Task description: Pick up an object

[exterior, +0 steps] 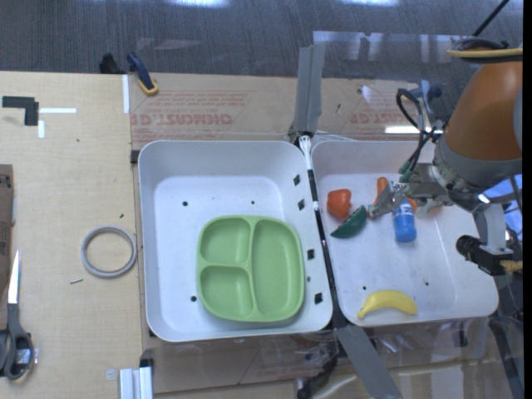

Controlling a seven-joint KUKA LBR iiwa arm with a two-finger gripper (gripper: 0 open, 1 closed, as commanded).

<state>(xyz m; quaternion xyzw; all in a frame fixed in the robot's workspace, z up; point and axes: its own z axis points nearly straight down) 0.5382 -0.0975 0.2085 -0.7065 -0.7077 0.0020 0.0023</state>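
Observation:
The right bin (465, 293) holds several small objects. A red-orange pepper-like piece (338, 202) lies near its left wall, with a dark green piece (351, 223) just below it. A thin orange carrot-like piece (381, 186) lies further back. A blue bottle (405, 224) lies in the middle, and a yellow banana (387, 303) rests near the front edge. My gripper (388, 203) is low in this bin, between the carrot piece and the blue bottle, close to the bottle's top. The arm's orange band (490, 110) hangs above the bin's right side.
The left bin (166, 223) holds a green divided plate (251, 267). On the bench to the left lie a grey ring (109, 250) and scissors (15, 339). A grey divider (309, 90) rises behind the bins.

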